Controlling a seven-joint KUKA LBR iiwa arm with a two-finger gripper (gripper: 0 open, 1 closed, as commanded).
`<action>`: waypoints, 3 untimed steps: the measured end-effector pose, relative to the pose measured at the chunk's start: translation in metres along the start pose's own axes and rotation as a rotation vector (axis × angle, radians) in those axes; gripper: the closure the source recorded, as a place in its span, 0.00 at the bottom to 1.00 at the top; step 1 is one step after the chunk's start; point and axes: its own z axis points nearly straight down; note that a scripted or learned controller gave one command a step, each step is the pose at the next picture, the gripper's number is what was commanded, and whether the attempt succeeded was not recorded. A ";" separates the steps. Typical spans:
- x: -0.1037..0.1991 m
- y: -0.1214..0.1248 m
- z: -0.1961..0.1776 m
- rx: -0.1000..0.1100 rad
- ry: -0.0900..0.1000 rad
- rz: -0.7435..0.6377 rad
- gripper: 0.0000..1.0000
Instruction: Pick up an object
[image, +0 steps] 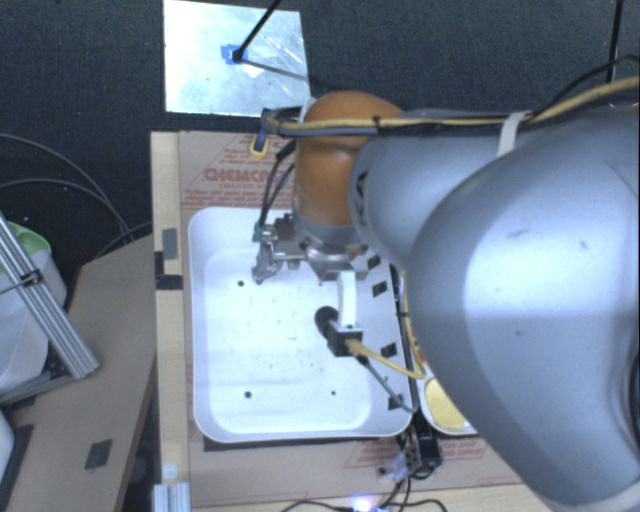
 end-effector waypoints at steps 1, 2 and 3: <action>-0.056 0.060 -0.082 0.002 -0.001 -0.001 0.00; -0.016 0.080 -0.192 0.000 0.004 -0.011 0.00; -0.019 0.080 -0.335 -0.004 0.004 -0.010 0.00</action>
